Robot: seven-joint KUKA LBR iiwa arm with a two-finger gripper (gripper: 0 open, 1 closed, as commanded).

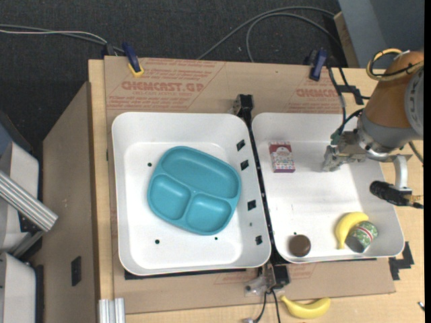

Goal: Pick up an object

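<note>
**Camera view: gripper low in the right bin, nothing in its grasp**

The task names no particular object, so the candidates are what lies in the right bin (316,200). A small pink-and-white packet (281,157) lies flat at about ten o'clock in that bin. A brown disc (300,245) sits at about seven o'clock near the front wall. At five o'clock a banana (347,226) curls round a green-and-red can (364,236), the two touching.

The gripper (336,155) hangs at about two o'clock in the bin, well right of the packet and well apart from the rest. From where I stand its fingers are a blur of metal; I cannot tell how wide they stand, and I see nothing between them.

What could go wrong, to my eye:

- Closing where it is now would most likely catch bare bin floor, since no object lies under it.
- The packet lies flat and thin; fingers may slide over it or push it along.
- Banana and can touch, so a grab at one could nudge or roll the other, or pinch both badly.
- The disc is close to the front wall, which could block a finger.

The left bin (128,180) holds a blue tray (194,190), too broad for an easy pinch. A second banana (307,307) lies outside on the bench at six o'clock.
</note>
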